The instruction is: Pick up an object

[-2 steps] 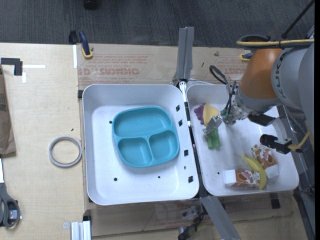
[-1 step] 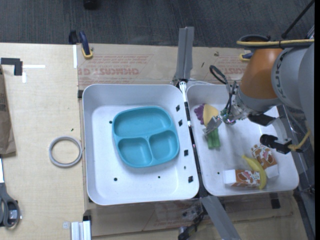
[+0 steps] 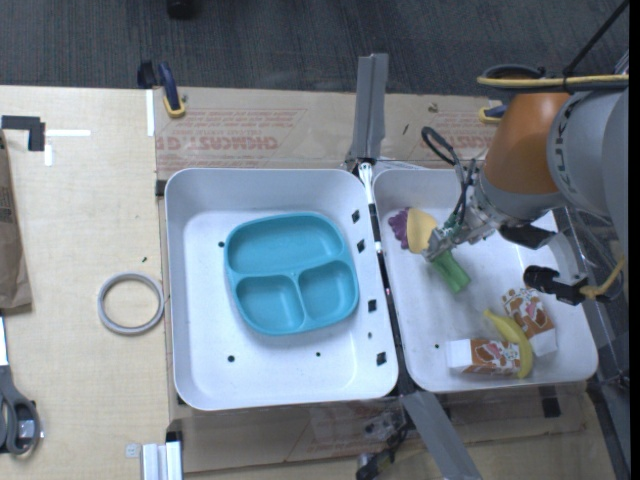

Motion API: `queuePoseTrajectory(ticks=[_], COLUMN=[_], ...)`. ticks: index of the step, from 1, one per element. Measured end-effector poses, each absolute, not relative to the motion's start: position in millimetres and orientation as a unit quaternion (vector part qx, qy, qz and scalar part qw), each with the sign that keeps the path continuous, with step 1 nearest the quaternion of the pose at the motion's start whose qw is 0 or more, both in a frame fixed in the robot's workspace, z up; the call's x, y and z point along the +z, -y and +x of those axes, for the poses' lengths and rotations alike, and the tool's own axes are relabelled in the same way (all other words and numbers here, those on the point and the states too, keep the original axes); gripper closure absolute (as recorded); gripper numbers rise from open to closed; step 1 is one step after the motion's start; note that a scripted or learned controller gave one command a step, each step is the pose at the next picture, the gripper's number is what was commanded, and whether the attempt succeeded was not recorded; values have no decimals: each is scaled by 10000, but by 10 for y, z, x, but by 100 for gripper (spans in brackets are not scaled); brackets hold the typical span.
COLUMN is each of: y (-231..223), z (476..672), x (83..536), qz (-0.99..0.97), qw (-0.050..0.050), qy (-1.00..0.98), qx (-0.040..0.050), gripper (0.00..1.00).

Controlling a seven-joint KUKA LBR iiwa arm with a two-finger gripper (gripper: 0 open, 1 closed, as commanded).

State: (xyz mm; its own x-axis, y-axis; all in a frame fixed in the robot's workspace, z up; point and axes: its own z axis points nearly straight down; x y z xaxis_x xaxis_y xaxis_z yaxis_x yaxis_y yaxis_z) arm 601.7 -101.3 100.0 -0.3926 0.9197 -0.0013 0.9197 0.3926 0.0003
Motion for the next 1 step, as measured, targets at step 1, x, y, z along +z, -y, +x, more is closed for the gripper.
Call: queuePoseTrajectory(ticks=[1], y=[386], z=[6294], x=[1914], qz=[6394], qw=[3], qy=[-7689], qx=[-10], gripper=[100])
